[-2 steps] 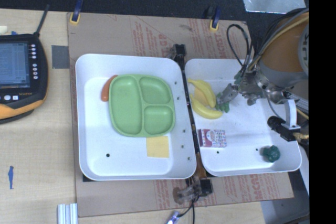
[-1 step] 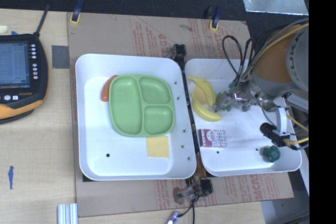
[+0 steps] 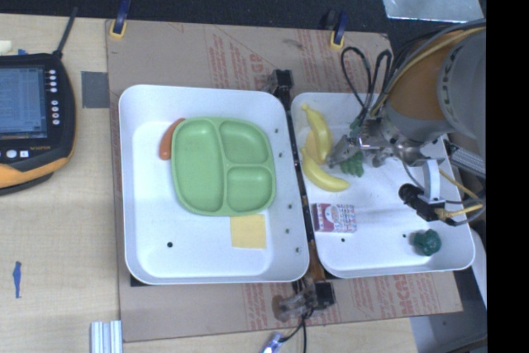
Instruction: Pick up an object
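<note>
— Nearest us on the bench (image 3: 74, 260), what's lying in the right bin (image 3: 388, 264)?

— A dark green lump (image 3: 427, 241) in the front corner, a small red-and-white carton (image 3: 334, 218) by the inner wall, then two bananas (image 3: 318, 151) further back.

— And the claw (image 3: 349, 151)?

— Down low beside the bananas, over something green and leafy (image 3: 354, 166). Whether it's clenched or released, I cannot tell; the wrist crowds it. I'd guess the leafy piece is its target, since the tips sit right at it.

— The left bin (image 3: 136, 178)?

— A green divided plate (image 3: 223, 165), a yellow square (image 3: 249, 231) in front, a sausage (image 3: 168, 138) tucked behind. A pendant (image 3: 29, 120) rests far left, out of reach.
</note>
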Available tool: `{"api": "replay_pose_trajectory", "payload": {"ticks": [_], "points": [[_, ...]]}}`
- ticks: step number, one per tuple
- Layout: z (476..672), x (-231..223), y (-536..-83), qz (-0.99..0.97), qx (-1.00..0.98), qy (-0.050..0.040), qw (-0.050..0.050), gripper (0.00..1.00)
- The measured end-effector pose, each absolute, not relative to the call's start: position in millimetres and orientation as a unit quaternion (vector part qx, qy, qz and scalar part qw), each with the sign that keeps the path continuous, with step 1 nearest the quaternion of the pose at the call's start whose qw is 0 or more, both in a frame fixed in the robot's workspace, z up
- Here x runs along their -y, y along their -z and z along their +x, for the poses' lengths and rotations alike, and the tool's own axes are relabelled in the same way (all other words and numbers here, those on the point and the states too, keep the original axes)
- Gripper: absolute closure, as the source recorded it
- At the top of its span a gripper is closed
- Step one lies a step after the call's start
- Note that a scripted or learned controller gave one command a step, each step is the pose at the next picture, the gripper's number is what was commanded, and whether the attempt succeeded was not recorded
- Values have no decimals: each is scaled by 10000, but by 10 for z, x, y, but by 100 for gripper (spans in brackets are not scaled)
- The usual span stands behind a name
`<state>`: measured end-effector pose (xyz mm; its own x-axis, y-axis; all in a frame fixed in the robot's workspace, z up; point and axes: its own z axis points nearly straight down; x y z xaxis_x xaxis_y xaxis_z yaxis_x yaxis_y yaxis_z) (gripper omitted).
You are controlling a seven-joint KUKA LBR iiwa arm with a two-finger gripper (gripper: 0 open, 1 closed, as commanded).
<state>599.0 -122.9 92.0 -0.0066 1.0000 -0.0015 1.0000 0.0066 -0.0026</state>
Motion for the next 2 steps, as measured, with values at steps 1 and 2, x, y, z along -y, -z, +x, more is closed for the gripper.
{"api": "replay_pose_trajectory", "payload": {"ticks": [1, 2], "points": [[5989, 1241, -1023, -7043, 7099, -22, 4, 100], [6011, 419, -1926, -7053, 7089, -1, 11, 100]]}}
